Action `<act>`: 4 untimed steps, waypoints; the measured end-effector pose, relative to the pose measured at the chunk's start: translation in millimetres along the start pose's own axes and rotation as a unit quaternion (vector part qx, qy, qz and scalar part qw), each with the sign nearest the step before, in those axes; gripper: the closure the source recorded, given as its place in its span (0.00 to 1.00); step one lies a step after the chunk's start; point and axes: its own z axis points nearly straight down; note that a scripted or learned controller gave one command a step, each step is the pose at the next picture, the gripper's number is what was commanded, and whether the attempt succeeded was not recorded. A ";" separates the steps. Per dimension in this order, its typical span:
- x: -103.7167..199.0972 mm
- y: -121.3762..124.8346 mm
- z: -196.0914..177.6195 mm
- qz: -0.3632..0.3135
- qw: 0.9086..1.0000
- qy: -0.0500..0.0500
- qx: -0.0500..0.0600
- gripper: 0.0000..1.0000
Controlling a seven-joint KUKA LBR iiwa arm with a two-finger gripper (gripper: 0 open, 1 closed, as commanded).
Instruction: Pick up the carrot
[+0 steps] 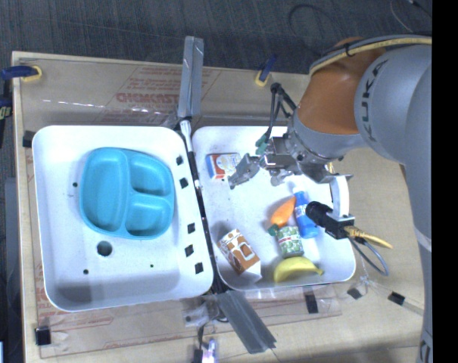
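One orange carrot [282,212] is seen in the right of two white bins [213,252], beside one blue bottle [305,219]. The pincer [247,168] hangs apart, its state untellable.

arm [365,89]: reaching from right | end effector [245,169]: hanging low, tilted left

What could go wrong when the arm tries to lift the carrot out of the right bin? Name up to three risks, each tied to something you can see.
1. The carrot lies tight against the blue bottle and the green can, so the fingers may catch or grab a neighbour instead.
2. The gripper sits nearer the red and white carton, away from the carrot, so a misaimed descent could close on that.
3. Nudged neighbours might push the banana.
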 end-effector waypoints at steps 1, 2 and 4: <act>-59.1 -19.0 46.2 -0.045 0.999 0.000 0.000 0.00; -94.2 -14.2 126.6 -0.081 0.997 0.000 -0.001 0.00; -93.9 -52.4 127.4 -0.099 0.995 -0.001 -0.002 1.00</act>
